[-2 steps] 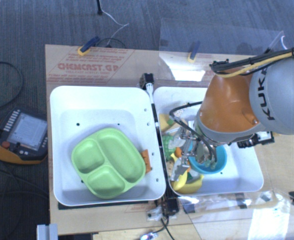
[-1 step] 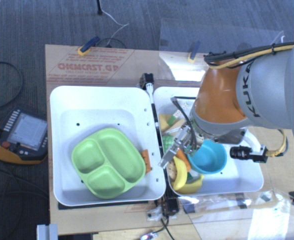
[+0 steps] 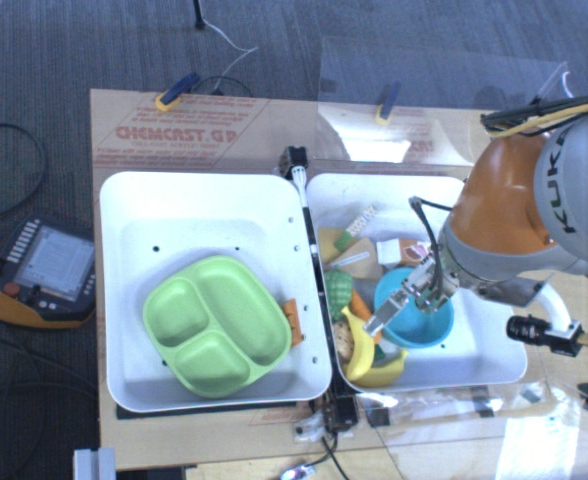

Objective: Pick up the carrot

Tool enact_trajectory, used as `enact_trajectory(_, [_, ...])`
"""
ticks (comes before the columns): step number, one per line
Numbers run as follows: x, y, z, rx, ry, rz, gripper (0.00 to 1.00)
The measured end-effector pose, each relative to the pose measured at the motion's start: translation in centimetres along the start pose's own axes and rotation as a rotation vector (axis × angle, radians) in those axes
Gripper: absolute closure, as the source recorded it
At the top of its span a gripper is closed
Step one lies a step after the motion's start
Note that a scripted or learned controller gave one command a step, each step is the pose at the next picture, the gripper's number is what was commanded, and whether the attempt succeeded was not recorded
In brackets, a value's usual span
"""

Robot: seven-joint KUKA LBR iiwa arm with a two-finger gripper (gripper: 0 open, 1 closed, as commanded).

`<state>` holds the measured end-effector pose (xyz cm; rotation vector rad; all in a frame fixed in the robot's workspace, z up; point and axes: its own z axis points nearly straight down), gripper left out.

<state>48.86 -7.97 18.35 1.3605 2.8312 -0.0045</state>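
Crowding the right bin point(image 3: 494, 363): blue bowl point(image 3: 419, 320), banana point(image 3: 366, 356), green toy point(image 3: 338, 290); fingers' point(image 3: 402, 298) state unclear.

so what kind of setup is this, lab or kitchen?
Most likely a robotics lab bench, not a kitchen: two white bins sit on a board, a handheld control pad lies on the carpet, and the grey-and-orange arm reaches over toy food.

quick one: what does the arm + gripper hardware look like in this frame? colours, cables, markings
The arm has a grey shell with a broad orange band above the wrist and partial dark lettering on the grey casing. A thin black cable loops beside the wrist. The gripper is slim silver-grey metal with two narrow fingers.
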Motion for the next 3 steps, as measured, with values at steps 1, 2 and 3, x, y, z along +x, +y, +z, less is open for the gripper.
enact_trajectory(1, [4.13, 4.67, 0.07, 0.001, 0.003, 0.236, 0.0])
enact_trajectory(2, [4.0, 4.56, 0.05, 0.002, 0.001, 0.239, 0.0])
enact_trajectory(3, [3.98, 4.6, -0.83, 0.003, 0.0, 0.238, 1.0])
